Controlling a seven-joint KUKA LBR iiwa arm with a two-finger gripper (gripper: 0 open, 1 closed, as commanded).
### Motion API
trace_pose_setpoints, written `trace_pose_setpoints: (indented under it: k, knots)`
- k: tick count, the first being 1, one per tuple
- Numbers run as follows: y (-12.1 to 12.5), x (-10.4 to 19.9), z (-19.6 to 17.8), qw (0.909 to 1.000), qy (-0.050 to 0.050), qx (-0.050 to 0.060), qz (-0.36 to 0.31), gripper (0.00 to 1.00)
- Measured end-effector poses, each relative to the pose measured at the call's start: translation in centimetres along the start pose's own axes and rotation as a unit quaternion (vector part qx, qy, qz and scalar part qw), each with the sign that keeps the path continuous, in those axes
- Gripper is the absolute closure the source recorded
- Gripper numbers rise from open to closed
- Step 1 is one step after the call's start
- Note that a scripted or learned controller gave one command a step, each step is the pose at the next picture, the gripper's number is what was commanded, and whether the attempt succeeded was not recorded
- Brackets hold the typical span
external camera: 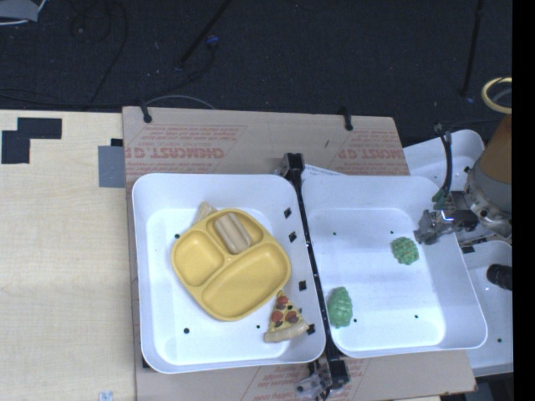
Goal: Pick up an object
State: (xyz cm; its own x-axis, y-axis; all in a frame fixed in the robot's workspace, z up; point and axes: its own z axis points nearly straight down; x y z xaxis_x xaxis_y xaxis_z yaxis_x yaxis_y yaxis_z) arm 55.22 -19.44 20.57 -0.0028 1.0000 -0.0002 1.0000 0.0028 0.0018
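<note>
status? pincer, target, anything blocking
Pincer at right bin's right wall, nothing seen between its fingers. Nearest green toy lies just left of it, untouched. Second green toy by the divider. Nothing blocking.

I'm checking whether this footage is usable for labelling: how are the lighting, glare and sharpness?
Camera view: even, bright light on both bins, the right bin nearly washed out; soft, faint shadows under the yellow tray; floor behind very dark; mildly soft overall, and the gripper is blurry at the frame's right.
</note>
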Motion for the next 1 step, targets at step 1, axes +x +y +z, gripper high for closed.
trace_pose_setpoints:
  k: [1]
  knots:
    - [0.05, -0.04, -2.62, 1.0, 0.0, 0.001, 0.0, 1.0]
